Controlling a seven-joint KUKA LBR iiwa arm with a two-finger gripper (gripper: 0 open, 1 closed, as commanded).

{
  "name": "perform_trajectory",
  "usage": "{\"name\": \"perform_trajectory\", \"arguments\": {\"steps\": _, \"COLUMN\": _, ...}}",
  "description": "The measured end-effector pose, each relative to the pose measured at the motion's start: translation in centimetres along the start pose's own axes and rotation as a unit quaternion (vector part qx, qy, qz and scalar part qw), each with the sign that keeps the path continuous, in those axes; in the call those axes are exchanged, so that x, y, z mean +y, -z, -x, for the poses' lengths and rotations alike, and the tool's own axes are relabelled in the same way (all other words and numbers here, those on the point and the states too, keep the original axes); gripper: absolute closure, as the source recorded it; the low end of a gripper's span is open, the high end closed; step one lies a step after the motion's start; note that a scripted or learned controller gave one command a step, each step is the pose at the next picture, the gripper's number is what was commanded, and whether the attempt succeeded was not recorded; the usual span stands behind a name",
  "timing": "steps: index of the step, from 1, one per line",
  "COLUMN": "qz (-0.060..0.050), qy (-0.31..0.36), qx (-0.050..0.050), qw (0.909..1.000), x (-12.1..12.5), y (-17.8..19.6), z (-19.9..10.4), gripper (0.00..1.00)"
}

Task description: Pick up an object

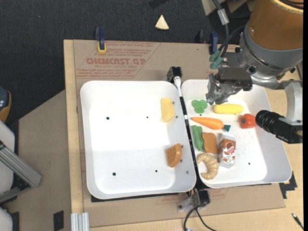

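The tool (215,98) hangs low over the far part of the right bin (274,170), its dark fingers pointing down just above the gap between a green leafy toy (198,105) and a yellow corn cob (227,109). Whether its fingers are spread or pressed together I cannot tell, and nothing shows between them. In that bin an orange carrot (208,122) lies just nearer than the corn, a red tomato (247,121) sits to the right, and a green pod (197,137), a brown bread slice (210,142), a small carton (227,153) and a croissant (209,165) cluster at the near left. The left bin (120,143) holds a pale yellow piece (167,109) and an orange-brown piece (174,155) near its right wall
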State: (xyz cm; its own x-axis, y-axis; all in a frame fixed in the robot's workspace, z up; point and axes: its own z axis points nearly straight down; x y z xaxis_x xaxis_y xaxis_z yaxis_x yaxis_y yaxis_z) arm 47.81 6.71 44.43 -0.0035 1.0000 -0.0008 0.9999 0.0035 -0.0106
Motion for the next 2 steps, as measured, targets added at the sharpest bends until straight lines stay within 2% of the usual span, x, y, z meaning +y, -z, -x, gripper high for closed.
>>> {"name": "perform_trajectory", "arguments": {"steps": 1, "qz": 0.0, "qy": 0.002, "qx": 0.0, "qw": 1.0, "x": 0.1, "y": -8.6, "z": -6.8, "gripper": 1.0}}
{"name": "perform_trajectory", "arguments": {"steps": 2, "qz": 0.014, "qy": 0.001, "qx": 0.004, "qw": 0.9999, "x": 6.9, "y": 3.5, "z": -13.6, "gripper": 1.0}}
